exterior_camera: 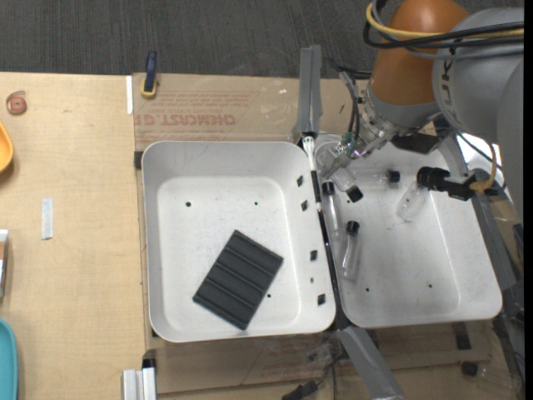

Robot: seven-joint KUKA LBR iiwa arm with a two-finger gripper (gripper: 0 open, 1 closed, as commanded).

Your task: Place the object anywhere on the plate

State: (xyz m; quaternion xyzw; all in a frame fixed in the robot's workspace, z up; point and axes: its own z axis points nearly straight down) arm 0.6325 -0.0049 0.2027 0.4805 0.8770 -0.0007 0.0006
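Two bins, one dark slab, one arm reaching in.
Left bin [166, 223] holds the ridged black plate [239, 279], long axis running lower-left to upper-right; the gripper [354, 150] hovers far right over the other bin's [433, 298] top-left corner, finger state impossible to tell.

The gripper [348, 150] hangs over the far left corner of the right bin [433, 302], just beside the divider where the two bins meet. Left of it sits the left bin [158, 223], and in that bin — well to the gripper's left and nearer the camera — a ridged flat plate [239, 278] lies tilted on the floor. Below the gripper, along the right bin's left wall, lie two clear tubes [349, 248] — close together.
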